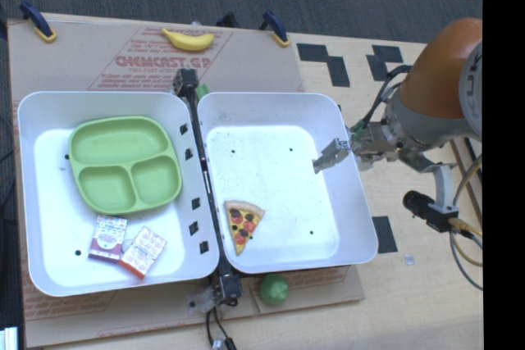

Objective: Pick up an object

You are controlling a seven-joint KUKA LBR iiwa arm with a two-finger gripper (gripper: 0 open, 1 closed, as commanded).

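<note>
In the camera view, the arm [439, 86] is reaching in from the right with its gripper [332, 154] hanging over the right rim of the right bin [271, 106], and I cannot tell how the gripper is set; nothing is showing in its grasp. A pizza slice [241, 225] is lying on the floor of that bin near its front left corner, well apart from the gripper. The left bin [37, 176] is holding a green divided plate [125, 163] with two small packets [127, 244] lying just in front of it, while a banana [189, 38] is resting on the cardboard behind the bins and a green ball [274, 288] is sitting just in front of the right bin.
</note>
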